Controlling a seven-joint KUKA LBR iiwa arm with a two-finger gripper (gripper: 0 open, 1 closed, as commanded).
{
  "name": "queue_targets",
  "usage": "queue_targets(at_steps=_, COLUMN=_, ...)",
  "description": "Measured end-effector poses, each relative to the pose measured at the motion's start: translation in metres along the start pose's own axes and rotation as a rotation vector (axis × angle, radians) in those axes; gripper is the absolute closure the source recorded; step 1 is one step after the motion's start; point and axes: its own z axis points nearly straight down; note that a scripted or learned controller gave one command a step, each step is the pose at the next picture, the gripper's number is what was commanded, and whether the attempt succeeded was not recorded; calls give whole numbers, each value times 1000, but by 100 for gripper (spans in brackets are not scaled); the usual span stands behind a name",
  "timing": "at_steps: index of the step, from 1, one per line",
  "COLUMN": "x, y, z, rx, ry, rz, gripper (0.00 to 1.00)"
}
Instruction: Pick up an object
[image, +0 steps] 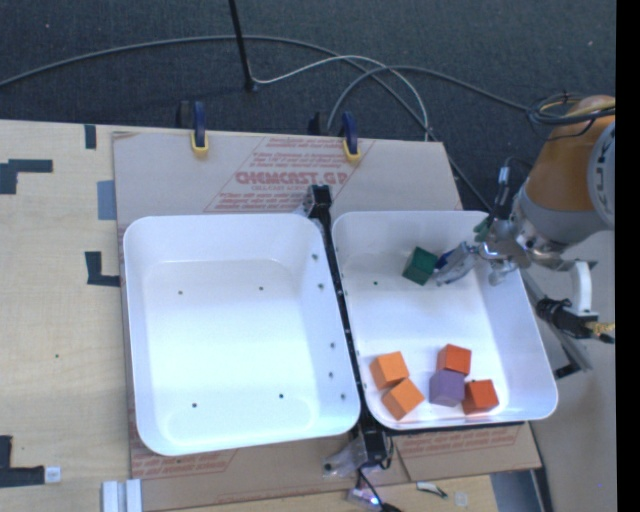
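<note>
Green cube (420, 265) just beside gripper (452, 268).

A dark grey carpet (120, 60) covers the floor at the top, crossed by thin cables (330, 65). Below it lies a pale wooden bench (55, 330) with dark tape marks. Two clamps (199, 128) pin a printed cardboard sheet (280, 172) to it.

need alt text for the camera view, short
The arm's hand hovers low in the right bin, right next to a green block. Four orange blocks and a purple block cluster near that bin's front edge, and the left bin sits beside it on the bench.
</note>
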Motion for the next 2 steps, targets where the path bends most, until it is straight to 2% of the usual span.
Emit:
queue_targets(at_steps=1, x=-10, y=69, z=64, rx=-23, ry=-4, rz=-2, gripper=0)
queue_targets(at_steps=2, x=-7, y=67, z=66, rx=-20, ry=-2, rz=-1, gripper=0)
